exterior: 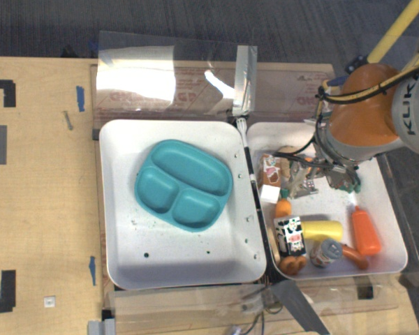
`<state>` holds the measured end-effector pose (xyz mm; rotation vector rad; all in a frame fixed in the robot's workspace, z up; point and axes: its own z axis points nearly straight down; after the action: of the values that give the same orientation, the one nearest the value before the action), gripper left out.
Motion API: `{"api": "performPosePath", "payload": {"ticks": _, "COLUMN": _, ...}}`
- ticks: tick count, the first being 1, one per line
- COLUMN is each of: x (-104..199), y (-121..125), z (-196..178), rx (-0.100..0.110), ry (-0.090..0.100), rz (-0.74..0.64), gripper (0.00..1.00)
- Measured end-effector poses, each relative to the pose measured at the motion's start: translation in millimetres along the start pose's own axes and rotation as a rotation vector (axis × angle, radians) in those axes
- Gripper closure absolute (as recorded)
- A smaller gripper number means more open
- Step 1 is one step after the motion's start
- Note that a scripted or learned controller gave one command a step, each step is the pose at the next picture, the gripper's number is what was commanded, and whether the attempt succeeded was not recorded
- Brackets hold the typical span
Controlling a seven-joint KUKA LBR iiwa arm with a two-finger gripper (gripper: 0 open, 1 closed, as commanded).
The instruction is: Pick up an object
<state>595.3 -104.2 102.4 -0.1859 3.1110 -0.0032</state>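
One pincer (309, 179), mine, hangs low over the far half of the right bin (394, 208), reached in from the right below the orange band (359, 110); whether it is spread or closed I cannot tell, and nothing is seen gripped in it. Just beside it on the left lie a small brown packet (270, 169) and a white block (269, 193), with a little orange piece (284, 206) just nearer than the pincer. Toward the bin's near wall lie a yellow bar (323, 229), a black-and-white printed box (289, 234) touching its left end, a grey-capped item (326, 252) and a brown lump (292, 262). At the right rests an orange bottle-shaped toy (366, 230). These look like light, stiff plastic pieces, likely smooth and apt to slip or roll. I judge the yellow bar the best candidate: take it across its short width, at mid-length. The left bin (119, 208) holds a teal divided plate (184, 184), too broad and flat to pinch except at its rim.
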Motion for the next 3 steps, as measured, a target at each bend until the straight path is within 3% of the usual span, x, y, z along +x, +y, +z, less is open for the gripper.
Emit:
{"api": "performPosePath", "payload": {"ticks": 1, "x": -74, "y": 1, "z": -88, "rx": -0.002, "ry": 0.01, "rz": -0.116, "gripper": 1.0}}
{"api": "performPosePath", "payload": {"ticks": 2, "x": -69, "y": -68, "z": -120, "rx": -0.003, "ry": 0.012, "rz": -0.318, "gripper": 1.0}}
{"api": "performPosePath", "payload": {"ticks": 3, "x": -69, "y": -66, "z": -118, "rx": -0.005, "ry": 0.014, "rz": -0.321, "gripper": 0.0}}
